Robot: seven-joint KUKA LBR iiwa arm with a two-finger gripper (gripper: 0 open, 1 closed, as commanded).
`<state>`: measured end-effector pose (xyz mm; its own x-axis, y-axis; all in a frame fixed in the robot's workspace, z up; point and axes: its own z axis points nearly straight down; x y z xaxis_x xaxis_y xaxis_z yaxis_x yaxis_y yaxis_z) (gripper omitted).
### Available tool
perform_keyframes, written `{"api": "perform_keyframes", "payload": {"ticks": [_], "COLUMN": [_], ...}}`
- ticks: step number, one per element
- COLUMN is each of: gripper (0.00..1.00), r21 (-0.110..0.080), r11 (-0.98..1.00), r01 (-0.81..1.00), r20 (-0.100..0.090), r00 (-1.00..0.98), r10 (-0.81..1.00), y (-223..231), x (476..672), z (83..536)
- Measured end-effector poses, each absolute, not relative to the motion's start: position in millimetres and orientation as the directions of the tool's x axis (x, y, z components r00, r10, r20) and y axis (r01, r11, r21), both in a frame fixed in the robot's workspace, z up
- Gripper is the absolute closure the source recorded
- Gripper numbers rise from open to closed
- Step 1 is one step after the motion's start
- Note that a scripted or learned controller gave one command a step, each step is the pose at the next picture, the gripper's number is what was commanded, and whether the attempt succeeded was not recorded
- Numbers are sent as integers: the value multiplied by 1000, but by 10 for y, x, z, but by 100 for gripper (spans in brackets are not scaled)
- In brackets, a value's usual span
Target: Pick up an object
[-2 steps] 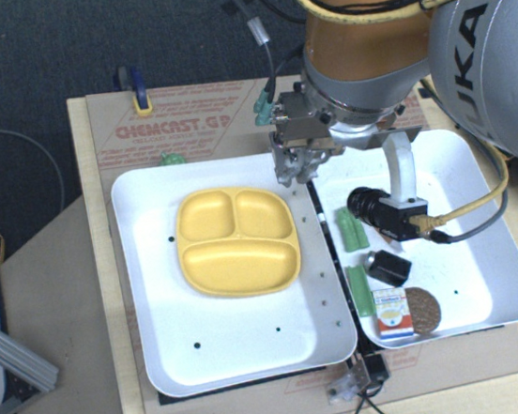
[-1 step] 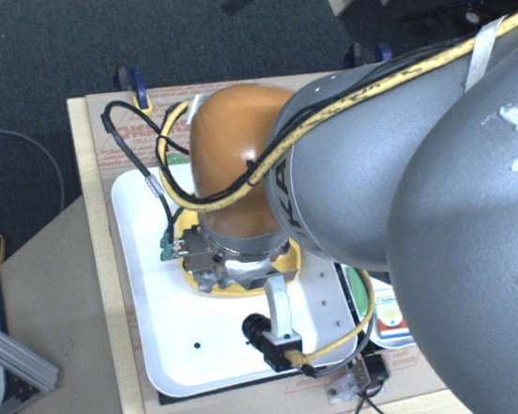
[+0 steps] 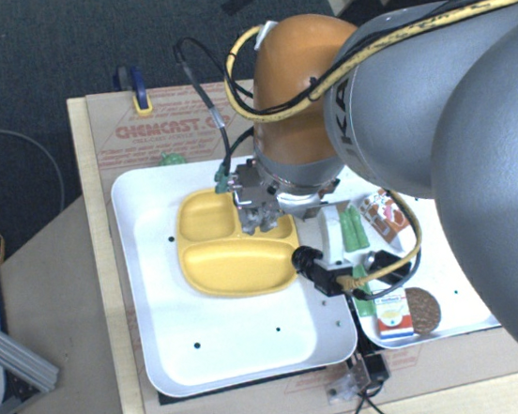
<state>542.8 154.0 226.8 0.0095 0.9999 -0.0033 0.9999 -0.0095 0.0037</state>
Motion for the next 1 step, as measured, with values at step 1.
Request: {"api": "perform_keyframes", "payload": {"ticks": [1], "gripper": [100], "r21": [10], "r11": [-6], "r01": [1000], "r20": [1], "r00": [6], "r10": [1000], "y": [1018], "x": [5072], "z": [3232]}}
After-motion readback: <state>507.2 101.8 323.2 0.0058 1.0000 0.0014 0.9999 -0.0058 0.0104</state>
